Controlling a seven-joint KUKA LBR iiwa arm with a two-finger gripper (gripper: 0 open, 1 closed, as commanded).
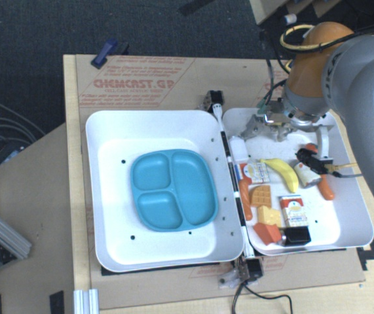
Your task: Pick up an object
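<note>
The right bin (350,224) holds several small things: a yellow banana (283,173), a white labelled packet (257,171), a tan cracker (261,195), a yellow block (270,216), an orange wedge (265,233), a red and white box (293,208) and a black object (297,235). An orange stick (327,189) lies toward the bin's right side. My gripper (270,124) hangs over the far left corner of this bin, beyond the banana and the packet. Nothing shows in its grasp.
The left bin (108,142) carries a blue divided plate (172,190) in its middle. A narrow black rail (229,169) separates the two bins. A long orange piece (245,198) lies along the right bin's left wall. The grey arm (363,103) covers the right bin's far right corner.
</note>
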